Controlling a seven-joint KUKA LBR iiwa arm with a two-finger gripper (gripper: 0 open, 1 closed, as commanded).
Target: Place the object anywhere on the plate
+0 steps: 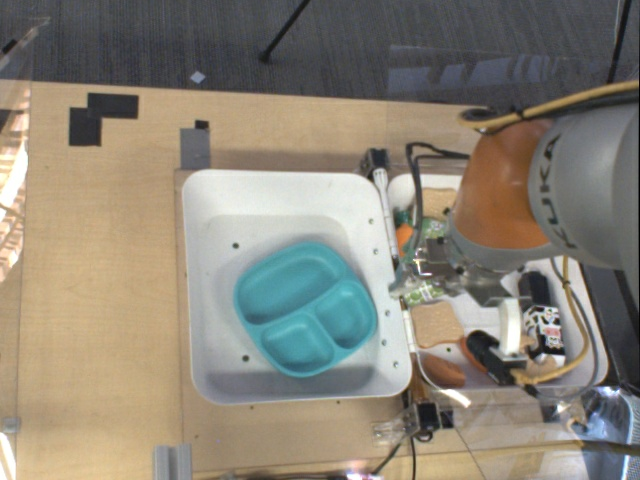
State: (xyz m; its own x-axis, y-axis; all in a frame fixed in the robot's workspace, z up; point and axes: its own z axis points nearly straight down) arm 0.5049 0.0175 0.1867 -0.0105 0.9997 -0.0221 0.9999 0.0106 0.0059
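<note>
Over the right bin's (445, 196) left side hangs the gripper (420, 271); open or closed, I cannot tell. A white thing (402, 190) and an orange thing (403, 235) lie far of it, a brown thing (445, 372) near. Left, the teal plate (305, 310) sits in the left bin (215, 268).

Found the plate (290, 288) to be smooth teal plastic with a soft sheen, and the left bin (215, 218) white plastic, smooth and matt. Recorded the bench (100, 298) as pale wood-grain board, matt. Noted glossy grey casing on the arm (600, 188), a glossy orange band (500, 188), and ribbed dark carpet on the floor (150, 28).
</note>
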